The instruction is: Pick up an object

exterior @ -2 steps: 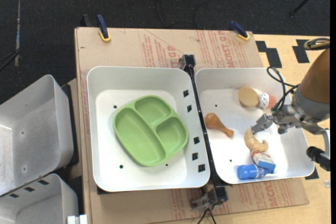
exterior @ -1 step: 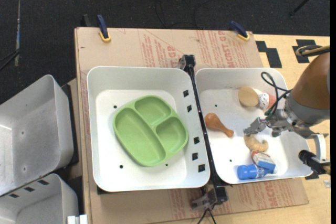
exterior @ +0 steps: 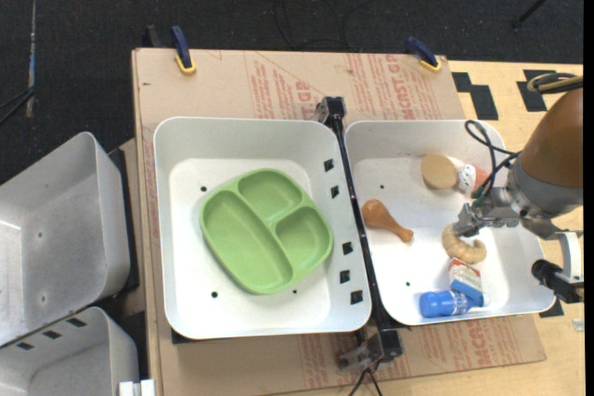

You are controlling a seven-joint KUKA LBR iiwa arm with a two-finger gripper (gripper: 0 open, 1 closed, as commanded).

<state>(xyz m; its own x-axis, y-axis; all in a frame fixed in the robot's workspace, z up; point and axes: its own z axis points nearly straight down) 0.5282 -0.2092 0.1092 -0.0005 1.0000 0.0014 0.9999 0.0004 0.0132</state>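
The right bin (exterior: pixel 390 153) holds several small objects. A tan ring-shaped piece (exterior: pixel 461 246) lies near its middle right, and my gripper (exterior: pixel 471 220) sits low right above it, touching or almost touching its upper edge. An orange-brown drumstick (exterior: pixel 385 219) lies to the left. A round beige item with a white and red end (exterior: pixel 444 172) rests toward the back. A blue and white tube (exterior: pixel 455 294) lies near the front rim. Nothing is visibly lifted.
The left bin (exterior: pixel 176 144) holds a green divided plate (exterior: pixel 267 229). A black divider (exterior: pixel 348 199) runs between the bins. The orange and grey arm (exterior: pixel 557 158) comes in over the right bin's right edge. Grey tubs (exterior: pixel 51 236) stand at the far left.
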